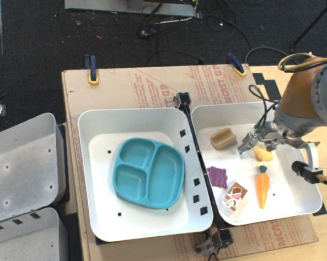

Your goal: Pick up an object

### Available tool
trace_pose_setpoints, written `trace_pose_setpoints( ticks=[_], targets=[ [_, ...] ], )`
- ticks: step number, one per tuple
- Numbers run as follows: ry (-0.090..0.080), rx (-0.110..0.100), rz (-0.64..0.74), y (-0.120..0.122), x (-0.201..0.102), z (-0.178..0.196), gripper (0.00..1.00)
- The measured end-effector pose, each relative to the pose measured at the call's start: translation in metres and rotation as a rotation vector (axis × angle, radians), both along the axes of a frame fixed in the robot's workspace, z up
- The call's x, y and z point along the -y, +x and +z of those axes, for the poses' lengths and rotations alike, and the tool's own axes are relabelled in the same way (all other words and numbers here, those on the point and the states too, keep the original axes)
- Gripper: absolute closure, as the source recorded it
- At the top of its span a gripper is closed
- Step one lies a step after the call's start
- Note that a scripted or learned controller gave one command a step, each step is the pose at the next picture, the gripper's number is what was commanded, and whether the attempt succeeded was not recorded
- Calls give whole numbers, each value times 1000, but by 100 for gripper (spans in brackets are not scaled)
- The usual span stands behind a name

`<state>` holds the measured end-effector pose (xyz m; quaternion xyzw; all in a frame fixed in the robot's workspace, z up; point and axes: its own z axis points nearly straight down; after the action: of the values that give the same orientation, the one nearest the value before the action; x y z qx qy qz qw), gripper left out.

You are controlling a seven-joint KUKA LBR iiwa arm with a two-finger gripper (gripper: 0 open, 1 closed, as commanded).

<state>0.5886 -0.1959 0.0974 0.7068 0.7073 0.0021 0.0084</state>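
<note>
In the right bin (306,201) lie a tan bread-like piece (222,138), a small yellow piece (264,154), an orange carrot (262,186), a purple lump (216,177) and a small printed packet (234,197). My gripper (256,145) reaches in from the right and hangs low over the bin, just above the yellow piece's upper edge. Its fingers are spread open, with nothing gripped between them. The tan piece lies to its left, a short way off.
The left bin (97,214) holds a teal divided plate (149,172). A black divider (195,153) runs between the two bins. A black fitting (307,172) sticks out beside the right bin's right wall. Grey trays (22,163) sit off the bench to the left.
</note>
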Motion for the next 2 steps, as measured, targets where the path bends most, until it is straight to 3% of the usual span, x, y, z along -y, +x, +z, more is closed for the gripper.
trace_pose_setpoints(
  ticks=[1,2],
  targets=[
    [-1,5,0,1,0,12,100],
    [8,-12,1,6,10,64,100]
  ],
)
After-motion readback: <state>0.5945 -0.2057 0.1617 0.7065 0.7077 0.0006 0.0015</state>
